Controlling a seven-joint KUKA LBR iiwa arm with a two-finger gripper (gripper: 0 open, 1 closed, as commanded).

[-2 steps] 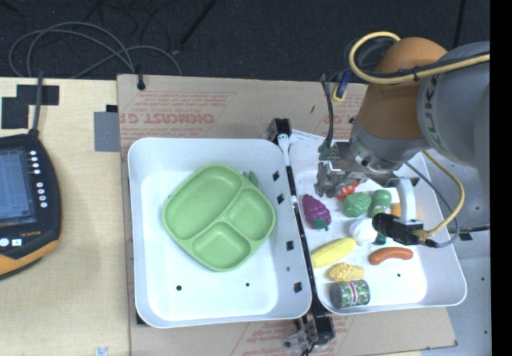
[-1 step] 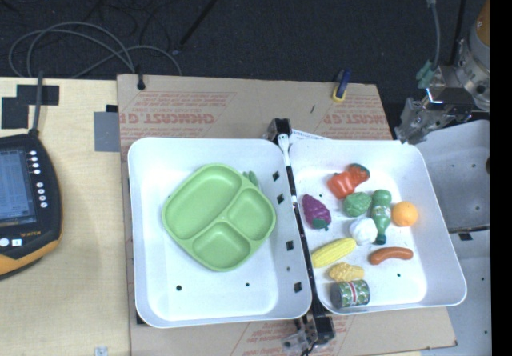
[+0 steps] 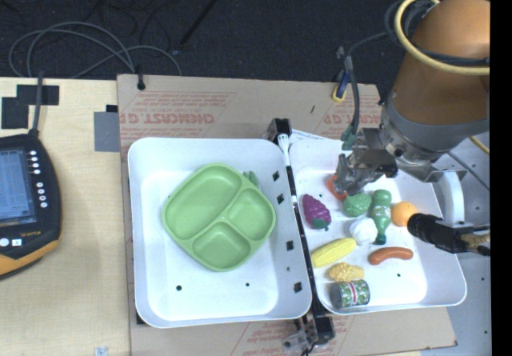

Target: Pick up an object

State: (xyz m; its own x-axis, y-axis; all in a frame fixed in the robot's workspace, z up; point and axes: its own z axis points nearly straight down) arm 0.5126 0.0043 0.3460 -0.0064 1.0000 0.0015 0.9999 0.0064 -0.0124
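Toys are lying scattered in the right bin (image 3: pixel 448 286), small play-food pieces that are looking like hollow moulded plastic: light, stiff, smooth-skinned and likely to skid or roll under a poor pinch. The claw (image 3: pixel 350 178) is hanging low over the upper left part of that bin, just above a small red piece (image 3: pixel 335 186) and beside a green vegetable (image 3: pixel 359 204). Whether it is released or clenched cannot be told from this slant, and nothing is showing as gripped.

Nearest candidates are that green vegetable and a dark green piece (image 3: pixel 381 214) touching it, with a white ball (image 3: pixel 364 230) just below them. A purple eggplant (image 3: pixel 316 211) is resting near the divider, a corn cob (image 3: pixel 334 250) is lying slantwise below it, and a sausage (image 3: pixel 390 254), an orange (image 3: pixel 404 212), a yellow lumpy piece (image 3: pixel 346 272) and a small can (image 3: pixel 351 294) are sitting further out.

Crowding is making the cluster awkward; a closing pinch may be nudging neighbours aside. Elongated pieces such as the corn or sausage would be taking a grip best across their narrow middle. Round ones are seeming prone to squirting free.

The left bin (image 3: pixel 152 282) is carrying a green divided plate (image 3: pixel 218 217).
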